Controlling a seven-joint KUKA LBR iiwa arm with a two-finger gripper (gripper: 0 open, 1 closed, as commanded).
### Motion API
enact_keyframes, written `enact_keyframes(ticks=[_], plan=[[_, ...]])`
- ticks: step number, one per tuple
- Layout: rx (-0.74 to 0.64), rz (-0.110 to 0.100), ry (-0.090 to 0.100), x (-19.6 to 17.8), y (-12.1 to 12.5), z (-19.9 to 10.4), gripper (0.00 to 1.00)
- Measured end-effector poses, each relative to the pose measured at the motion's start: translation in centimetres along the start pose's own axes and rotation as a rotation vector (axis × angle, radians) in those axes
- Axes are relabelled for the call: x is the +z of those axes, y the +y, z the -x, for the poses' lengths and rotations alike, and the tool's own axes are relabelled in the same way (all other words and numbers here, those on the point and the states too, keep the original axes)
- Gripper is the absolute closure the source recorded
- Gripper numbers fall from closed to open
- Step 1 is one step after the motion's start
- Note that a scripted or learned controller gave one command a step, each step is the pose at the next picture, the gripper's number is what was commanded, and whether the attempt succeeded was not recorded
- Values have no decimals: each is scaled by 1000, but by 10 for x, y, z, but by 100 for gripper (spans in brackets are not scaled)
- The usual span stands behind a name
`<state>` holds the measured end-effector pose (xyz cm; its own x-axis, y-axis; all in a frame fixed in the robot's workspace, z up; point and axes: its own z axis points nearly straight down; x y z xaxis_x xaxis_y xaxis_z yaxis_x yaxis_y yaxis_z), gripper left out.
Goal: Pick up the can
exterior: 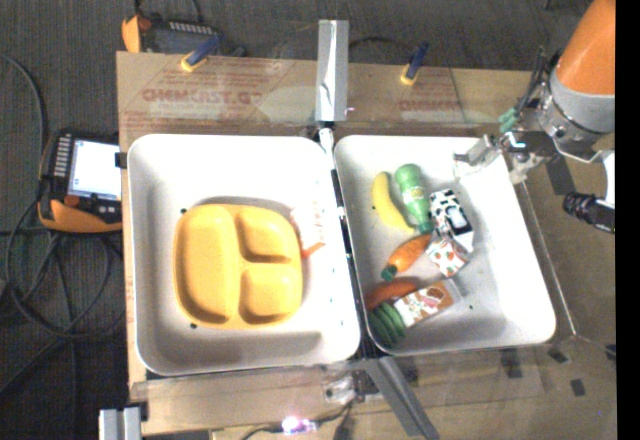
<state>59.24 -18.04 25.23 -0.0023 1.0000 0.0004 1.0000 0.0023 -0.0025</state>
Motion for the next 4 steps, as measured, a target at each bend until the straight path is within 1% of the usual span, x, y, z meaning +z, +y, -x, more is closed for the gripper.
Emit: enact_keyframes(ticks=[1,2,3,4], plan=[[-172,0,1,94,-74,27,0],[-227,5,-5,158,-46,-6,0],[-229,12,-4,146,-44,-8,100],[-131,2,-4,47,16,-31,100]])
